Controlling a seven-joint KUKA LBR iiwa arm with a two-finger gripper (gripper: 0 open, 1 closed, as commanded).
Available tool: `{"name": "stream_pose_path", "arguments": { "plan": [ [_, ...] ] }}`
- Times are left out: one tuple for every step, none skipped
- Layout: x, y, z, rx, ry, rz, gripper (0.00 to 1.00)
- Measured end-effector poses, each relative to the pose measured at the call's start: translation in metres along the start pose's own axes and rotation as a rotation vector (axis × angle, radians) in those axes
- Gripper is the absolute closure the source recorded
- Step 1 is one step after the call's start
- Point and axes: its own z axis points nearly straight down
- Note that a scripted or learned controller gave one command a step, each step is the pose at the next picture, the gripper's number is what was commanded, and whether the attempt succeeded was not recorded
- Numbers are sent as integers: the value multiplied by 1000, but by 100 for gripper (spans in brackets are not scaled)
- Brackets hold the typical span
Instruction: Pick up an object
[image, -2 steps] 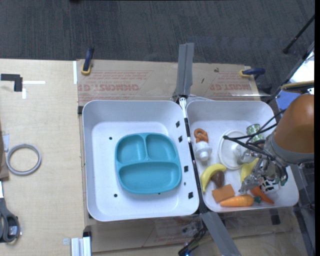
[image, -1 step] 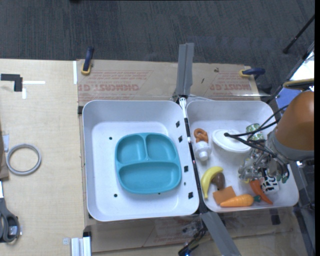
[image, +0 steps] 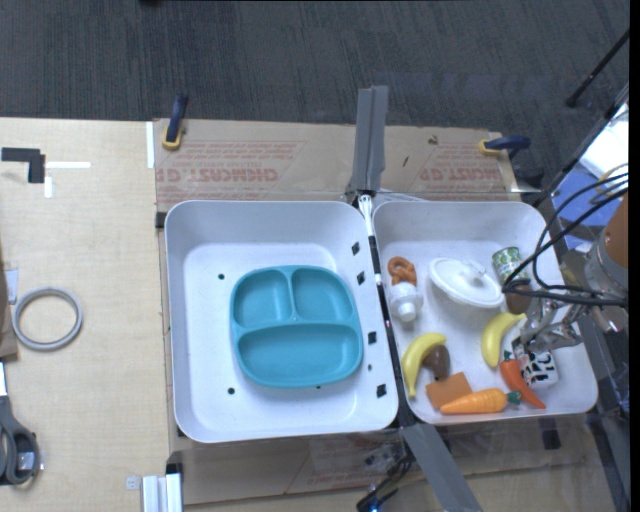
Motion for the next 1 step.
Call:
{"name": "stream_pose_path", "arguments": {
  "plan": [
    [-3, 25, 51, 13, -14, -201, 100]
  ]
}}
